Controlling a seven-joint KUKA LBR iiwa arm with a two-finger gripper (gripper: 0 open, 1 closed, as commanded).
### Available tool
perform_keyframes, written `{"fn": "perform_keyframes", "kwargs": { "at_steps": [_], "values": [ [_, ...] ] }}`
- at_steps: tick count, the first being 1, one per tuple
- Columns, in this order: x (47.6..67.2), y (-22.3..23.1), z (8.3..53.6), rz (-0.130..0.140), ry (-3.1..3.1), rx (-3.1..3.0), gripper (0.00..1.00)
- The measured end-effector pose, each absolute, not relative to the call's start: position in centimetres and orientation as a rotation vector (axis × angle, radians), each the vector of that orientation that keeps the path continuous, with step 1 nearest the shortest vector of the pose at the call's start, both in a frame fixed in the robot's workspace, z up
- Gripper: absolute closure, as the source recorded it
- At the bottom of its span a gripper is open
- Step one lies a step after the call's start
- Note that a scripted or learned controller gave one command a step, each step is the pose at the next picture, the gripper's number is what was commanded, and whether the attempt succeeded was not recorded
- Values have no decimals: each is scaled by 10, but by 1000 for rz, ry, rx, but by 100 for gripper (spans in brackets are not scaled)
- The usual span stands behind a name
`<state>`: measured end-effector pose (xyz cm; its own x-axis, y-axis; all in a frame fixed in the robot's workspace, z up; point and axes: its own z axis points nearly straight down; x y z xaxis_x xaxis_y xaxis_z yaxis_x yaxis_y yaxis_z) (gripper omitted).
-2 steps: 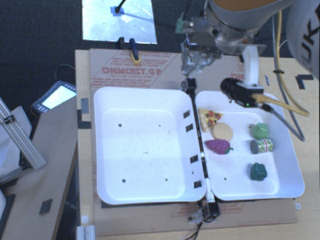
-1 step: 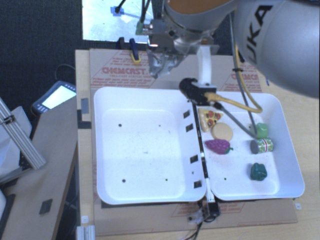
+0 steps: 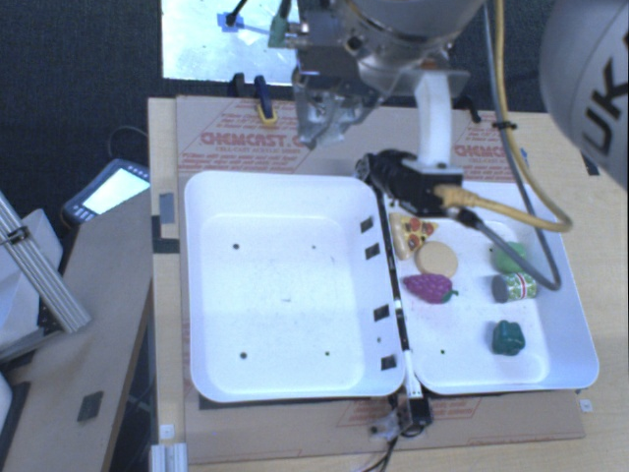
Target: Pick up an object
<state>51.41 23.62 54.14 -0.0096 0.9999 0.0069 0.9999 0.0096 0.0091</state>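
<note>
The right bin (image 3: 560, 362) holds several small items: a pizza slice (image 3: 415, 230), a round beige disc (image 3: 436, 259), a purple bunch of grapes (image 3: 428, 287), a pale green piece (image 3: 508, 257), a small can (image 3: 515, 286) on its side and a dark green pepper (image 3: 507, 337). My gripper (image 3: 322, 124) hangs high over the bench, above the back rim of the left bin (image 3: 226, 190), well to the left of and behind the items. I see nothing hanging from it.
A black cable mount (image 3: 408, 180) and a yellow cable (image 3: 511, 219) overhang the back of the right bin. A black divider strip (image 3: 391, 283) runs between the bins. A tablet (image 3: 108, 193) lies off the bench's left side.
</note>
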Motion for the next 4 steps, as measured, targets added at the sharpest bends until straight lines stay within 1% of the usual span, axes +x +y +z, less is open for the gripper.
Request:
{"fn": "perform_keyframes", "kwargs": {
  "at_steps": [1, 2, 3, 4],
  "values": [
    [517, 234, 535, 3, 2227, 2216, 0],
    [517, 235, 547, 8, 2231, 2211, 100],
    [545, 184, 212, -22, 2223, 2228, 100],
    [483, 76, 182, -14, 2213, 2235, 100]
  ]
}}
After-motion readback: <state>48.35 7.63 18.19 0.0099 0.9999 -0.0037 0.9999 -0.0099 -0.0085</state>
